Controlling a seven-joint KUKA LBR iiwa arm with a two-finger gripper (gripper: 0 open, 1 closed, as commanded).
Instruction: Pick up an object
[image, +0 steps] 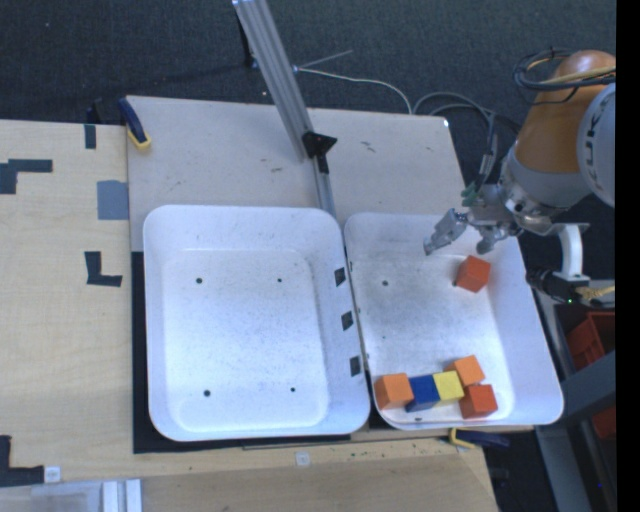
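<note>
My gripper (460, 243) hangs over the far part of the right bin (400, 310), with its two fingers spread apart and nothing between them. An orange block (472, 273) lies just below the fingertips, near the bin's right wall and apart from the gripper. At the near end of the same bin sits a cluster of blocks: an orange one (394, 388), a blue one (423, 391), a yellow one (448, 384), another orange one (468, 370) and a red-orange one (480, 400).
The left bin (240, 320) stands beside the right one, and black clips (347, 320) sit along their shared rim. A slanted metal rail (290, 95) runs down to the bins' far edge. Cables lie behind the right bin.
</note>
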